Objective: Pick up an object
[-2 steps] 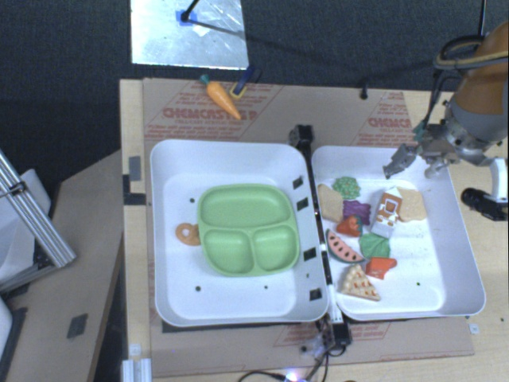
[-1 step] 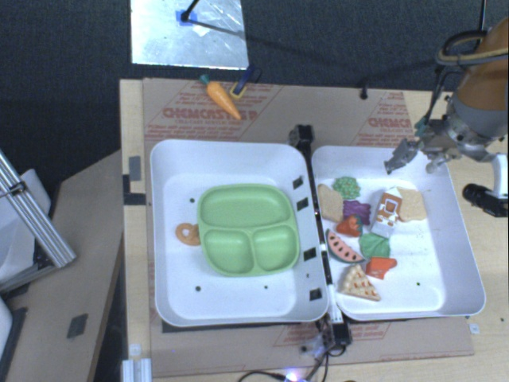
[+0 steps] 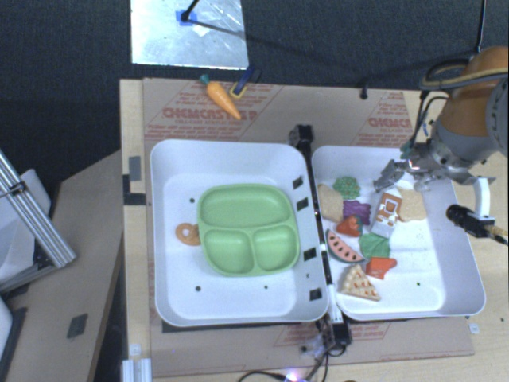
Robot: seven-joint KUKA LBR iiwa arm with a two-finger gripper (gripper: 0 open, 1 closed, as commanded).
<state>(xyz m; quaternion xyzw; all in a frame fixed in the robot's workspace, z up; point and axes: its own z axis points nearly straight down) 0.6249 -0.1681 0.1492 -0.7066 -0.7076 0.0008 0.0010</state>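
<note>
Hovering spread above the milk carton, the hand may snag the cracker just beside it.

My bench carries a cardboard sheet printed with red lettering, and on that sheet sit the two white bins side by side: the left bin at the frame's centre, the right bin toward the right. A toy carrot lies on the cardboard near the upper centre (just above the left bin's far rim).
</note>
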